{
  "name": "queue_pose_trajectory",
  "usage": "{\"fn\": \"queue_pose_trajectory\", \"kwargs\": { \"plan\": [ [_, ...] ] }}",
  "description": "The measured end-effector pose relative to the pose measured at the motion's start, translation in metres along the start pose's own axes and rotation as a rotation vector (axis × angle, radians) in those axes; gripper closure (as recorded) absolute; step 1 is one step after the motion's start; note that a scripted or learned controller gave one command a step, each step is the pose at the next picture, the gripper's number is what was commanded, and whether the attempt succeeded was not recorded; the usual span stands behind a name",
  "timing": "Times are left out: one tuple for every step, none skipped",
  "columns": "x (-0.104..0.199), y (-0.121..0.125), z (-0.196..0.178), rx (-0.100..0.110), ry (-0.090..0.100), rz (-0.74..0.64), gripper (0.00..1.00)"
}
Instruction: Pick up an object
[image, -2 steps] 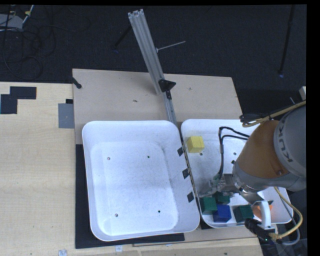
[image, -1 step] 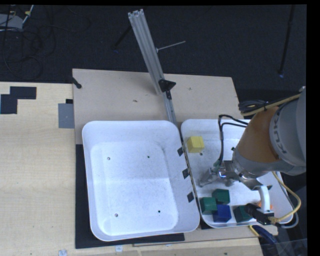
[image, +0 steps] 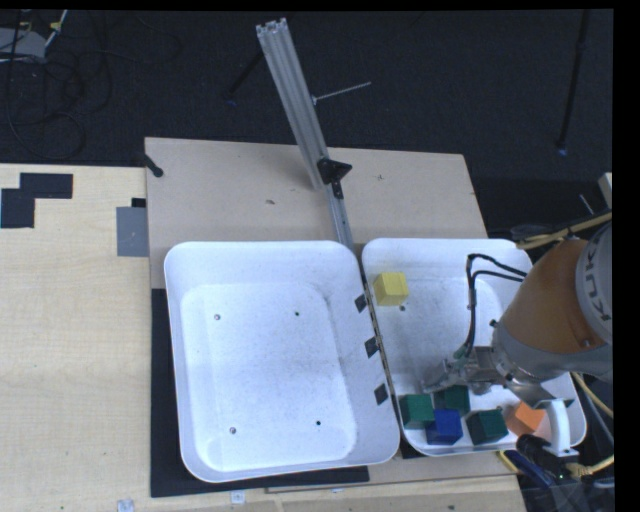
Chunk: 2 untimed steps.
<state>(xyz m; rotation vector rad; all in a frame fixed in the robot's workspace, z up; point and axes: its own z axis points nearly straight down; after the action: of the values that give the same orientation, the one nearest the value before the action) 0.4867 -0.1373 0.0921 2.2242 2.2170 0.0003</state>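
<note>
Green cube, small and rigid-looking, sits in the right white bin's near corner beside a blue block, probably light and best pinched across flat sides, while the gripper hovers above, finger spread unreadable.

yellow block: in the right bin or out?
In. The yellow block sits on the floor of the right bin, near its far left corner, apart from the other blocks.

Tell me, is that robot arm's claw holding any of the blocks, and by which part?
It cannot be told. The gripper is low over the green blocks and the blue block in the right bin, but no grasp is visible.
</note>
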Motion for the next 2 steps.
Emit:
{"fn": "queue_pose_trajectory", "kwargs": {
  "plan": [
    [0.034,0.036,0.000,-0.003,-0.001,-0.006,0.00],
    [0.010,0.135,0.001,-0.003,-0.001,-0.007,0.00]
  ]
}}
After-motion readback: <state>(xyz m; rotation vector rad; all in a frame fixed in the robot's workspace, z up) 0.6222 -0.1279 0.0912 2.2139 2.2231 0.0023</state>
